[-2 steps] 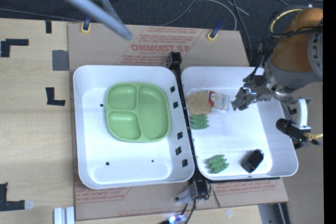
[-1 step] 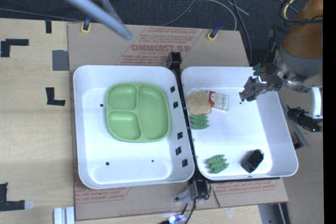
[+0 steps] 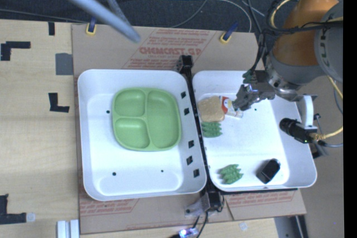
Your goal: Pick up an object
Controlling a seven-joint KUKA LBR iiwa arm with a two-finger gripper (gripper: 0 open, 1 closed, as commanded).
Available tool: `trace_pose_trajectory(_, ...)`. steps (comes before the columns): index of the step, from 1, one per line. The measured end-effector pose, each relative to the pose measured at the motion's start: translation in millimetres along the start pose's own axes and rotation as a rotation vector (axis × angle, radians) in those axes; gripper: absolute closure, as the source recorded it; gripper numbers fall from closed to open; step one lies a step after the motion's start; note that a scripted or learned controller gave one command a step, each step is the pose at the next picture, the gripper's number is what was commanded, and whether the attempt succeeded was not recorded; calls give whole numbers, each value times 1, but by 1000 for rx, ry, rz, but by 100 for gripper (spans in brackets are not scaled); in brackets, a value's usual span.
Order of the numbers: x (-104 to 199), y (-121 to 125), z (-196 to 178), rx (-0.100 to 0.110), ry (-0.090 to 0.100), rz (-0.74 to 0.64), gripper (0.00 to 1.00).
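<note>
A green divided plate (image 3: 147, 119) lies in the left bin (image 3: 95, 120), while in the right bin (image 3: 290, 164) a tan bun (image 3: 211, 109) sits by the divider, just beside the gripper (image 3: 241, 104), whose opening I cannot tell.

On my feed the arm (image 3: 304, 58) has a rounded grey body under a glossy orange band, with thin yellow and black cables looping around it. Its gripper (image 3: 244, 102) is dark, compact metal, and a white bracket carries a black cylindrical module.
</note>
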State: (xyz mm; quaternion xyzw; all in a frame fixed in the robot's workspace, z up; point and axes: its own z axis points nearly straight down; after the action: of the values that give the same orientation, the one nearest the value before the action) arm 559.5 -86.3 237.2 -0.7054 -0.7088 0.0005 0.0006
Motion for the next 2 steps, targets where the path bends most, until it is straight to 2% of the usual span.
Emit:
trace_pose_trajectory(1, 60, 7, -2, -1, 1, -2, 100)
trace_pose_trajectory(2, 120, 4, 11, 1, 0, -1, 100)
